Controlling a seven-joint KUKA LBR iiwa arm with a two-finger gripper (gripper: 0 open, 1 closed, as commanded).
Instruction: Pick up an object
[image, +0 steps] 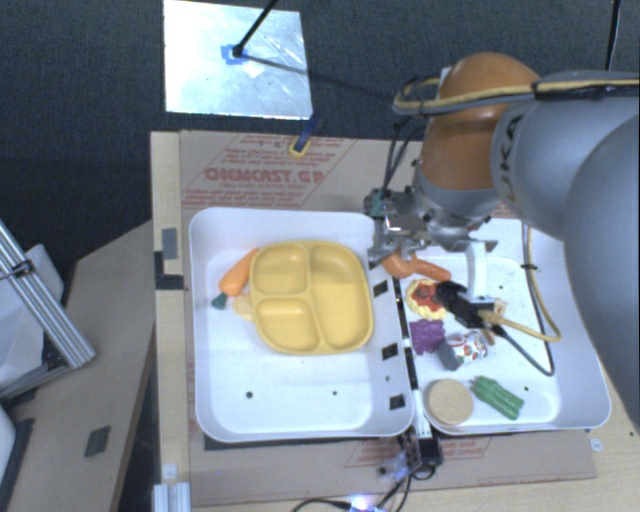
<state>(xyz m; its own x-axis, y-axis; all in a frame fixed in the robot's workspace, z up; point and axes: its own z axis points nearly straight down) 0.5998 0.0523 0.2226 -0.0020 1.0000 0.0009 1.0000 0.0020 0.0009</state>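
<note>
An orange sausage-shaped toy (416, 267) lies at the right bin's (585, 400) far left corner, just beside the gripper (390, 248), which hangs over the wall shared by the two bins; whether the gripper is released or clenched cannot be told. Toward the near edge from the sausage come a red-and-yellow piece (423, 297), a purple lump (428, 336), a small red-and-white item (468, 347), then a tan round disc (450, 400) and a green ridged piece (497, 397) by the near edge. In the left bin (215, 405) a yellow divided plate (305, 297) sits toward the far side, with a carrot (237, 272) touching its left rim. Both bins rest on a cardboard sheet (270, 172) printed in red, laid on a tan bench (110, 300). Beyond it, dark carpet (80, 70) bears a shiny silver square (235, 60). Aluminium framing (40, 310) stands at the left.
</note>
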